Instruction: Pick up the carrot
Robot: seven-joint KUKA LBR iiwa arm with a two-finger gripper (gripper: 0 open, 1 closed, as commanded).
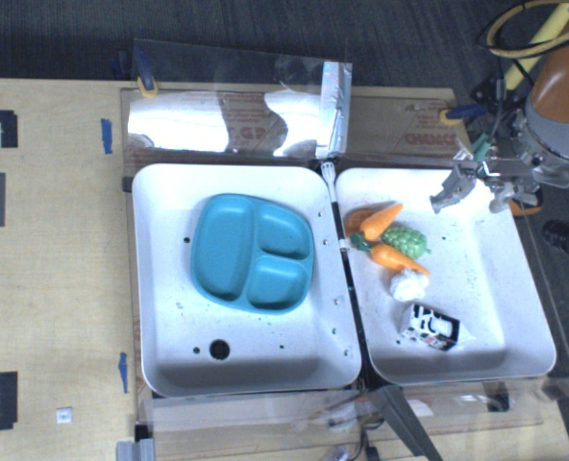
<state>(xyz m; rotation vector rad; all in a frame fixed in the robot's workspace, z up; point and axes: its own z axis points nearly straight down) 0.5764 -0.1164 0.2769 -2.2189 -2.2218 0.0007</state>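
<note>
White bin (515, 286) floor lies bare between carrot (379, 221) and open, empty gripper (476, 194).

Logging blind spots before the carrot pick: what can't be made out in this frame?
- Carrots: two orange pieces beside the green item; where they touch or overlap is too small to tell in the camera view.
- White object: too small and pale against the right bin to identify.
- Black-and-white item: pattern too small to read.
- Gripper: hangs above the bin's far edge; finger gap blurred.
- Arm: cut off by the right edge.
</note>
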